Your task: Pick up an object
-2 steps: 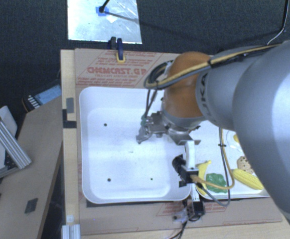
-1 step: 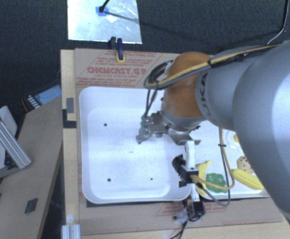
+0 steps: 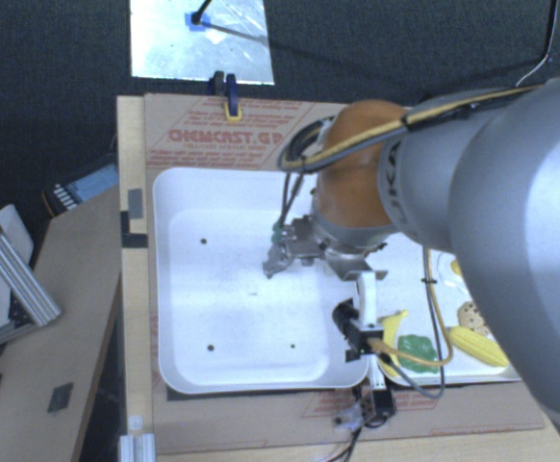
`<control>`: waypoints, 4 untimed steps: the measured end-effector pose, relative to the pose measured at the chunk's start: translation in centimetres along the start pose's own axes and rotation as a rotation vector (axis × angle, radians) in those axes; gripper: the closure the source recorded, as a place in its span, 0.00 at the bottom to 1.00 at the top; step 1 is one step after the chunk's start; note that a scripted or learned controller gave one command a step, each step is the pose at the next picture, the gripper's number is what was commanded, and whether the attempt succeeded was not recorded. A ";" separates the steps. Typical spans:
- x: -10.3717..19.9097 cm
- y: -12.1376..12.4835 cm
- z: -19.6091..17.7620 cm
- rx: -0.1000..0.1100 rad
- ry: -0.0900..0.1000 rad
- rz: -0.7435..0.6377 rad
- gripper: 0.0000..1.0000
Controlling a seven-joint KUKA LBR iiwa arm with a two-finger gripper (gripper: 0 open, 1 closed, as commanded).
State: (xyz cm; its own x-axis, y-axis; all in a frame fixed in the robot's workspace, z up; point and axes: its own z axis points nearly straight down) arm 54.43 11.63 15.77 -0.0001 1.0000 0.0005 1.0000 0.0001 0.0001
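Grey arm hides right bin (mostly)

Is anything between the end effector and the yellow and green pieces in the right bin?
The end effector hangs over the left bin. The yellow piece and green piece lie in the right bin; the bins' adjoining rims and the arm's own wrist lie between.

The arm is a thick, smooth grey tube, matt and rounded, with an orange band above the wrist — glossy and dome-like. A yellow cable and a black one run along its top. Below the band sits a grey metal wrist block — angular, with thin dark wires looping beside it.
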 end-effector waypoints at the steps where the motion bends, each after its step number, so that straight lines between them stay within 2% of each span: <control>1: 0.0 0.0 0.0 0.000 0.000 0.000 0.00; 2: -8.3 0.1 -6.6 -0.002 -0.001 0.001 0.00; 3: -17.4 -2.1 -14.6 -0.005 -0.002 0.003 0.00; 4: -15.1 -5.8 -21.2 -0.006 0.000 -0.006 0.00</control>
